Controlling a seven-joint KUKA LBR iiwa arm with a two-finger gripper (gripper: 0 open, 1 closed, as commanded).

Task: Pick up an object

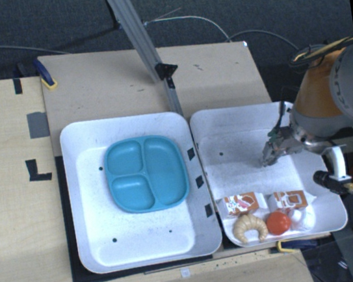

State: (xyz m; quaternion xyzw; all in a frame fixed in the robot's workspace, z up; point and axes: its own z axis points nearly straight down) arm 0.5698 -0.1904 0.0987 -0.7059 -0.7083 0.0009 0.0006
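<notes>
My gripper (pixel 270 154) hangs over the middle right of the right bin (pixel 227 129), above bare bin floor, with nothing visible in it. Along that bin's near edge lie a croissant (pixel 249 227), a red tomato-like ball (pixel 279 222) and two small printed packets (pixel 241 203) (pixel 292 200). These objects sit well toward the near side of the gripper, apart from it. The grey arm with its orange band (pixel 317 93) reaches in from the right.
The left bin (pixel 84 183) holds a blue three-compartment plate (pixel 147 173). A metal pole (pixel 141 37) slants in from the top toward the seam between the bins. Cables run along the arm at the right.
</notes>
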